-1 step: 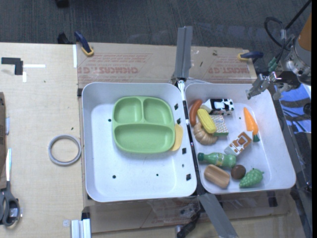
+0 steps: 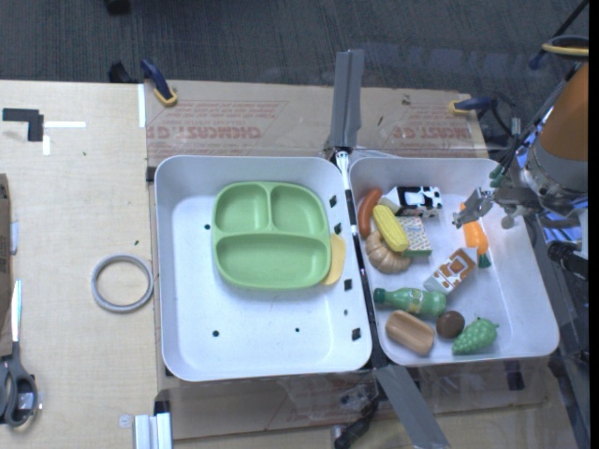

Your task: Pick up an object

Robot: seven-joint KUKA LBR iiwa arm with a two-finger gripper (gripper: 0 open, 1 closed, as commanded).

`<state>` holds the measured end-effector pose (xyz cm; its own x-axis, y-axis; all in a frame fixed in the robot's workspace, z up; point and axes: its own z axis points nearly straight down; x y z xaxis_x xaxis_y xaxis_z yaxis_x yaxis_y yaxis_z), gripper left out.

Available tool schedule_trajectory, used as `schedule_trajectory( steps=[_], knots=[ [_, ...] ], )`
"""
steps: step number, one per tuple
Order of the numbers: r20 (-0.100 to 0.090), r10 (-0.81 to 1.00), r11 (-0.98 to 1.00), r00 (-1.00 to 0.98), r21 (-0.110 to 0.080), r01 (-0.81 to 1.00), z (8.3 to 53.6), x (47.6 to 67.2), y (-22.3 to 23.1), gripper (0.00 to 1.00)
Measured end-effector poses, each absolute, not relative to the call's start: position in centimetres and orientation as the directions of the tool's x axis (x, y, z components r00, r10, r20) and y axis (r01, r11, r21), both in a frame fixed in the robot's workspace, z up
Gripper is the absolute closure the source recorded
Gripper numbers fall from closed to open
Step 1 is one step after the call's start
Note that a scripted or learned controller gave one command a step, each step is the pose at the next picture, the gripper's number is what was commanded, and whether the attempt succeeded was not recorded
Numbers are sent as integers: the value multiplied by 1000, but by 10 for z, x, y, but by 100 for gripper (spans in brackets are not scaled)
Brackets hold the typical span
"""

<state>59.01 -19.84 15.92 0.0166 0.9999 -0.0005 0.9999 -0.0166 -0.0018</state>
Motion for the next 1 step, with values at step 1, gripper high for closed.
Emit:
schedule_trajectory(
  steps=[1],
  knots=[
    [-1, 992, -127, 127, 6, 992, 109, 604, -208, 0]
  ],
)
